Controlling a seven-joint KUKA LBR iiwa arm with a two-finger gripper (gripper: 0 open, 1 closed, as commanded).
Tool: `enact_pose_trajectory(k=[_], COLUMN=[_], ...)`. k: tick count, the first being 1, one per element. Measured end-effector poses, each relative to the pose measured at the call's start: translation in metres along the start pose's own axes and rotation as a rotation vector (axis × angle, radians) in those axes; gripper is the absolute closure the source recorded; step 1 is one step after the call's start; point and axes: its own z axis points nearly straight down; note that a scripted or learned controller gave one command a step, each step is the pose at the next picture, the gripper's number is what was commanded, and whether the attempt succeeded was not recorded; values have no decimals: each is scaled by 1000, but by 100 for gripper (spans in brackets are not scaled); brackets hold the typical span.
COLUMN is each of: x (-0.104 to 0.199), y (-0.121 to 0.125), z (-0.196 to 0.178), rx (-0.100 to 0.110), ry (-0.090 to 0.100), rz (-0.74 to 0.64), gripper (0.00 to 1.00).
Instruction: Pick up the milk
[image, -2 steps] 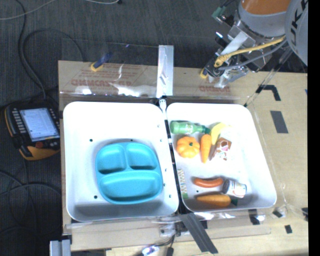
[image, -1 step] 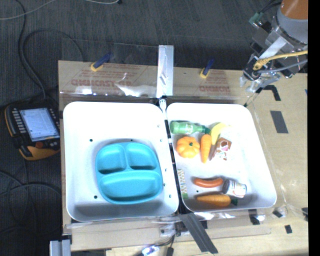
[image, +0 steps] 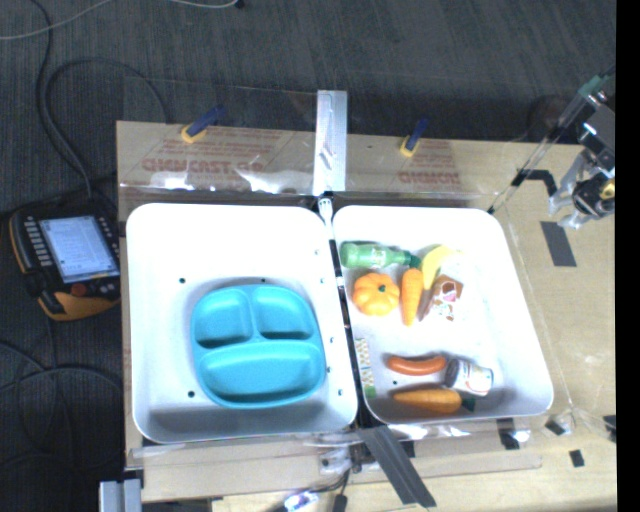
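The milk (image: 447, 298) is a small white carton with a red and brown print. It lies in the right bin (image: 515, 310), right of centre toward the back, between an orange carrot (image: 411, 295) and the bin's right wall. A yellow banana (image: 434, 262) touches its upper end. My gripper (image: 586, 196) hangs at the far right of the view, outside the bin and well away from the milk, over the bench. Nothing shows between its tips.
The right bin also holds a green bottle (image: 372, 256), a small pumpkin (image: 374, 294), a red sausage (image: 416, 364), a dark-capped bottle (image: 470, 378) and another orange piece (image: 427, 401). The left bin (image: 160, 300) holds a blue divided plate (image: 259, 344). A teach pendant (image: 65, 255) lies off the bench at left.
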Motion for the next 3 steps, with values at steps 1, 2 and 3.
enact_pose_trajectory(k=[1, 2, 3], x=[1, 1, 2], y=[59, 60, 60], z=[0, -8, -16], rx=[0, 0, -1], ry=[0, -5, -10], rz=[376, 373, 370], gripper=[100, 100, 100])
